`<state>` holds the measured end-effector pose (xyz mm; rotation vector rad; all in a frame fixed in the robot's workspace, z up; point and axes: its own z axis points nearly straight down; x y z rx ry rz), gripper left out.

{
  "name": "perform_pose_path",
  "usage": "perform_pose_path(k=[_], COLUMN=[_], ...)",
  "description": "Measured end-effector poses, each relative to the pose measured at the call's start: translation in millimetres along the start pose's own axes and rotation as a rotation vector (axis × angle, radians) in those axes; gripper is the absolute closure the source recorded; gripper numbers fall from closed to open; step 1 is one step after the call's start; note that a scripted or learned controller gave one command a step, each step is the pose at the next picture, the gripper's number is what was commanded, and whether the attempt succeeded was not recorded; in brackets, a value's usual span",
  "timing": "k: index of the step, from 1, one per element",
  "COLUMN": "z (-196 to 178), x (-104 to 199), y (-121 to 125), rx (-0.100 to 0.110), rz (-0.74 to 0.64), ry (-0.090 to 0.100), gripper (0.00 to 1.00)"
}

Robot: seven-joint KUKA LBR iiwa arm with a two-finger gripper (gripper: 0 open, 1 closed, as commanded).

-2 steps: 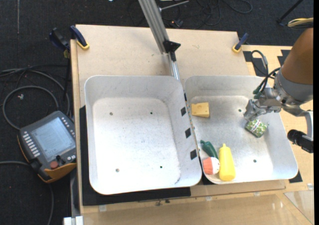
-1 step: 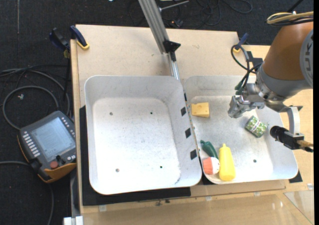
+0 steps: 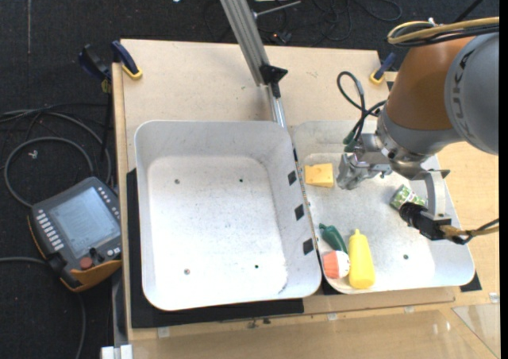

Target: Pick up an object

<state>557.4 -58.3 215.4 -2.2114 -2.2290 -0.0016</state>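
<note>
I see the gripper (image 3: 350,175) low in the right bin (image 3: 444,270), just beside the cheese (image 3: 320,175) — grip state I can't tell. Cheese looks light, stiff, smooth — I'd pinch its flat sides.

We saw a yellow cheese wedge (image 3: 320,175) lying flat at ten o'clock in the right bin (image 3: 444,270), and a yellow bottle (image 3: 360,260) lying at six o'clock beside a carrot-like toy (image 3: 334,258).
</note>
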Motion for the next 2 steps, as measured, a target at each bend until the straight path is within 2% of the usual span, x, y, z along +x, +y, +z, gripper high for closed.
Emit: perform_pose_path(k=[2], z=[-14.9], x=[107.8], y=[7.5], rx=[-0.002], rz=[0.000], ry=[0.000], gripper=[1.00])
